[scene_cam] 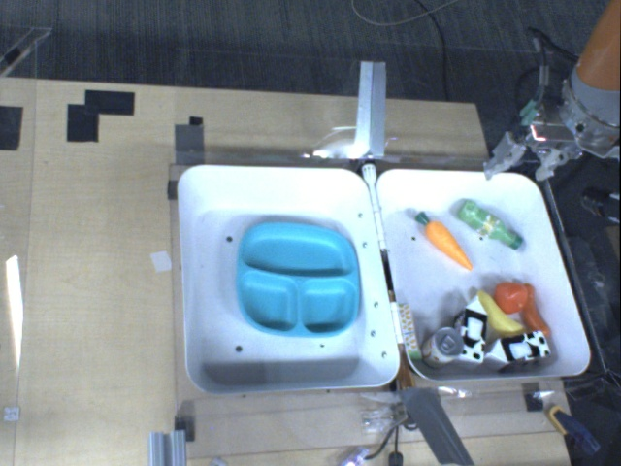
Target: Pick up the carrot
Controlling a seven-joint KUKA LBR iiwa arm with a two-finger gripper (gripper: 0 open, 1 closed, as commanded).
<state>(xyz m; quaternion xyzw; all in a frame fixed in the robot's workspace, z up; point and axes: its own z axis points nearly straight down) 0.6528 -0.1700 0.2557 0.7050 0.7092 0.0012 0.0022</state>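
One carrot lies in the right bin; the tool hovers beyond its rim, grip indiscernible.

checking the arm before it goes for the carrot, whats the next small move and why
Probably bring the gripper in over the right bin and down-left toward the carrot. The gripper sits at the bin's far right corner, outside its rim, while the carrot lies free on the bin floor, apart from the green bottle beside it.

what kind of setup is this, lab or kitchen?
Probably a robotics lab bench: two white bins side by side, toy food such as a carrot beside a green bottle, and a loose cable on dark carpet.
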